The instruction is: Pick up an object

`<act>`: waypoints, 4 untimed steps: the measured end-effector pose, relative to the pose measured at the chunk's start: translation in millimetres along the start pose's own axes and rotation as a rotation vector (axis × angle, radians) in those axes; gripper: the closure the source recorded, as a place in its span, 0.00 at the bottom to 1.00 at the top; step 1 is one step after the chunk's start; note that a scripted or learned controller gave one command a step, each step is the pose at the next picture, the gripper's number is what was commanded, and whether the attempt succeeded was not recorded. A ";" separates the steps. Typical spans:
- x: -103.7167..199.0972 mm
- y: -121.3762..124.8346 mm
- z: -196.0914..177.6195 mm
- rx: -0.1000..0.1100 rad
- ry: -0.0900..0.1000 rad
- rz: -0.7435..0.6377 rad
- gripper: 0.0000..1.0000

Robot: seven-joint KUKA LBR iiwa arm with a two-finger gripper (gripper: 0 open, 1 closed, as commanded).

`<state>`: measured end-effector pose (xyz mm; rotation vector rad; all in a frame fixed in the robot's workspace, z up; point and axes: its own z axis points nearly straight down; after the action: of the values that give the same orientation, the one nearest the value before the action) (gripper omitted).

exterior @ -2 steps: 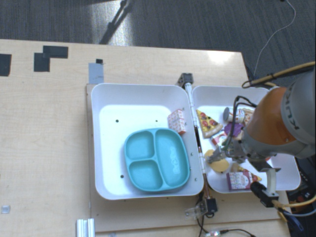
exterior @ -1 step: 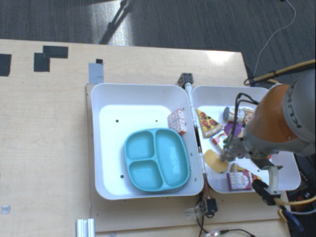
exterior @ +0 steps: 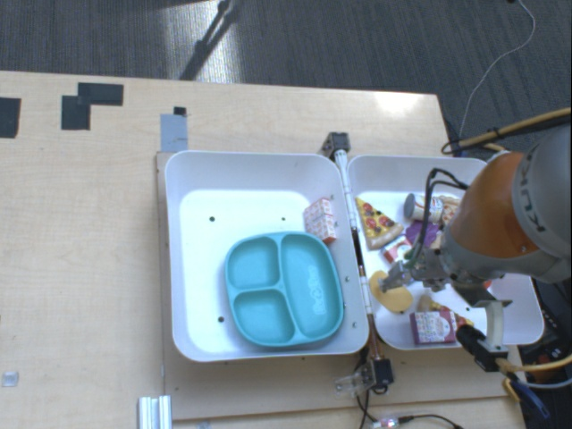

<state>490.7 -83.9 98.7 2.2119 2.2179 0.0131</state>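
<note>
smooth teal three-compartment plastic tray [exterior: 284, 288] beside small glossy carton [exterior: 321, 219]

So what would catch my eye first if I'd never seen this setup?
Probably the turquoise divided tray, lying in the left white bin with a small pink-and-white carton beside it. Next, the grey arm with its orange band reaching over the right bin, which holds toy food such as a pizza slice.
</note>
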 end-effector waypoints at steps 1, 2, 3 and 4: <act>0.8 1.3 -10.4 -0.002 0.001 -0.002 1.00; 0.8 1.3 -10.4 -0.002 0.001 -0.002 0.00; -6.8 -2.0 11.2 0.007 0.003 0.000 0.00; -7.2 0.2 -0.2 0.000 0.001 -0.002 1.00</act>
<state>490.9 -91.1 98.9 2.2104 2.2209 0.0140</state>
